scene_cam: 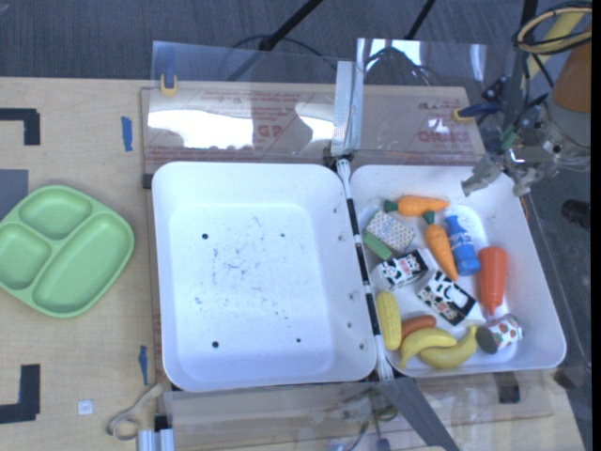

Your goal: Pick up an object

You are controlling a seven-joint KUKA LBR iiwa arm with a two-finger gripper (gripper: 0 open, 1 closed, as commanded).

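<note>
The counter point(75, 120) carries two shallow white bins set side by side, so that things can be lifted from one within the arm's reach. The left bin point(188, 205) shows a bare floor with faint blue scuffs. A green divided plate point(61, 247) lies on the counter well to the left, apart from the work.

The right bin point(540, 280) holds all the candidates, bunched toward its near-left part (a crowded heap, which I judge makes a clean grasp harder). Largest are two bananas point(441, 346) at the near edge, touching each other, with a corn cob point(388, 319) just left of them. An orange-red carrot point(492, 277) stands on the right, a second carrot point(439, 247) slants through the middle, and a third point(423, 205) lies at the far end. A blue bottle point(460, 244) sits between the first two carrots. Two black-and-white cartons point(424, 285) lie in the centre, a speckled block point(390, 229) beyond them, and a small round toy point(502, 332) in the near-right corner.

The pincer point(498, 178) hangs over the bin's far-right corner, above the rim and apart from every object; its fingers look spread, with nothing between them. No object is yet picked.
</note>
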